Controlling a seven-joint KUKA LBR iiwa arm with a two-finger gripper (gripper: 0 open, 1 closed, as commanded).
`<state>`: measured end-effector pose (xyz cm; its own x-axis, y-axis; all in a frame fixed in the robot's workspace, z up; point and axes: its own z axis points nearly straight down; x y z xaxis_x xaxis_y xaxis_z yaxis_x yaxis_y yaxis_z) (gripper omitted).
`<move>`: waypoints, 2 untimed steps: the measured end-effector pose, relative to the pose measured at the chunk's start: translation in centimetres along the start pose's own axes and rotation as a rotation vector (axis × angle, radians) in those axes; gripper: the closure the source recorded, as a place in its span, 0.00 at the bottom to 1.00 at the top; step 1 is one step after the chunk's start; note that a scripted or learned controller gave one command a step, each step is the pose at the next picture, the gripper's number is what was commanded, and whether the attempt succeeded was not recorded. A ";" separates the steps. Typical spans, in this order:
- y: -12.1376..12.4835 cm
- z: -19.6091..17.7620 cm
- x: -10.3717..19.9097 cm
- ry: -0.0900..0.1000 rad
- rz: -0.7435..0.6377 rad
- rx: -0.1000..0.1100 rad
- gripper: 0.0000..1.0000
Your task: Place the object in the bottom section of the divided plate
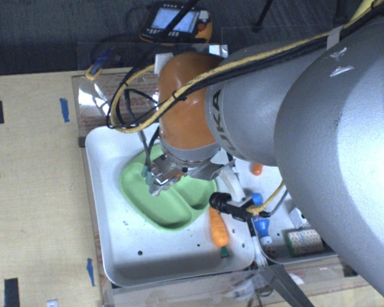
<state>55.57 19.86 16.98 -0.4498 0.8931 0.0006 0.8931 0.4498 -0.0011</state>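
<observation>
Plate (157, 202): green, divided, seen at frame centre in the left white bin (108, 190).
Carrot (218, 229): orange, green-tipped, lain just right of the plate.
Claw (158, 178): positioned over the plate; opening cannot be told.

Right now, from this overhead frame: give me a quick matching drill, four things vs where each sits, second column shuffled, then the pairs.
Things
1. green plate
2. carrot
3. gripper
4. sponge

Places
A. in the right bin, near its bottom edge in the picture
B. over the green plate's upper part
C. on the left bin's floor, near its middle
D. in the left bin, just right of the plate and below it, close to the bin's right wall

Pairs: 1-C, 2-D, 3-B, 4-A
</observation>
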 end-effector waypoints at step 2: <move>-0.2 -9.1 1.9 -0.002 -0.122 -0.004 1.00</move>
<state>54.60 21.47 26.08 -0.5549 0.8319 -0.0010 0.8319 0.5549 0.0024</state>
